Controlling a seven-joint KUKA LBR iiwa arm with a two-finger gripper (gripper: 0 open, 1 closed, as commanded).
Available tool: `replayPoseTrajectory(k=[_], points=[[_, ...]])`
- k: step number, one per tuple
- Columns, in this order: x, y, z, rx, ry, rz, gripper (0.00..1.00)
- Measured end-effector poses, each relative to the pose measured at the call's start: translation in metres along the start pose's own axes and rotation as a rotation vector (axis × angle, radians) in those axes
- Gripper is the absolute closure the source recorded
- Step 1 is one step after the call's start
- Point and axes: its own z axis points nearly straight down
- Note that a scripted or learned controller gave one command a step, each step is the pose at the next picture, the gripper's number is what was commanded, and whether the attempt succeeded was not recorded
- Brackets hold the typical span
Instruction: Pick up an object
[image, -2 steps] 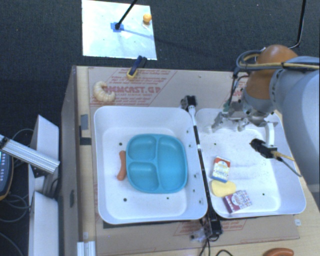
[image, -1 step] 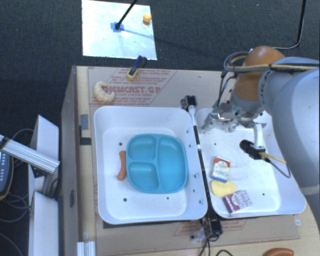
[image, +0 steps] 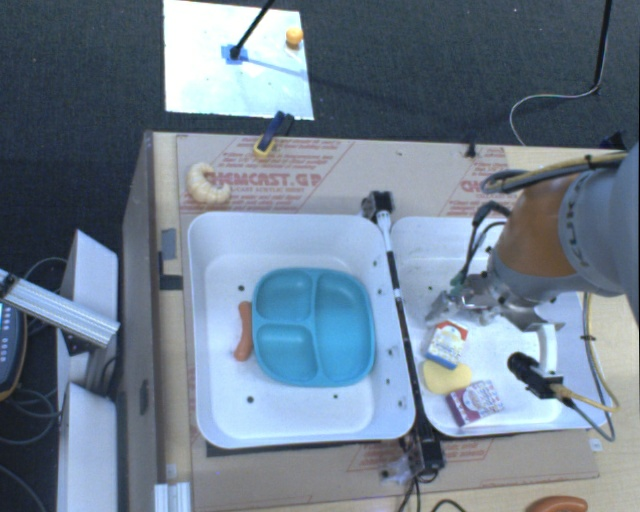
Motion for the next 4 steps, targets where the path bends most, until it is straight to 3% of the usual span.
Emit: replayPoseTrajectory(k=[1, 2, 3, 4], points=[[-0.018, 0.085, -0.005, -0.004, -0.001, -0.003, 0.0], [-0.035, 0.105, -0.05, -0.005, -0.001, -0.004, 0.0], [0.014, 0.033, -0.03, 0.0, 0.001, -0.002, 0.0], [0.015, -0.01, 0.0, 0.0, 0.0, -0.001, 0.0]])
